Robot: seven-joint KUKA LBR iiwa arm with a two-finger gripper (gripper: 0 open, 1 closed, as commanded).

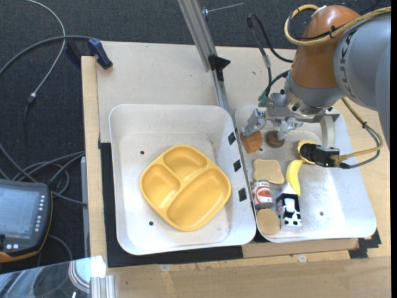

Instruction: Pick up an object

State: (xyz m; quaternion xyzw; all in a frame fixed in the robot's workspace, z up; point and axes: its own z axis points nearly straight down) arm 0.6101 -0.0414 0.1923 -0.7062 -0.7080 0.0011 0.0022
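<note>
A: Target — brown block [252, 143], right bin [347, 219], far left corner, against the dividing wall. Small, boxy, likely light and stiff; flat faces good for a pinch across the short sides.

B: Claw [270, 121] — just above and beside block; open or clenched, cannot tell.

A: Alternates, same bin: banana [293, 174], curved, smooth, soft; toast slice [268, 170], flat, thin, hard to get under; can [263, 193], round, rigid, slippery; black-and-white carton [289, 210], near front edge.

B: Dark disc [274, 139] beside block, identity unclear.

A: Left bin [124, 129]: yellow tray [185, 187], three compartments, hard glossy plastic, centre; wide, awkward for two fingers.
</note>
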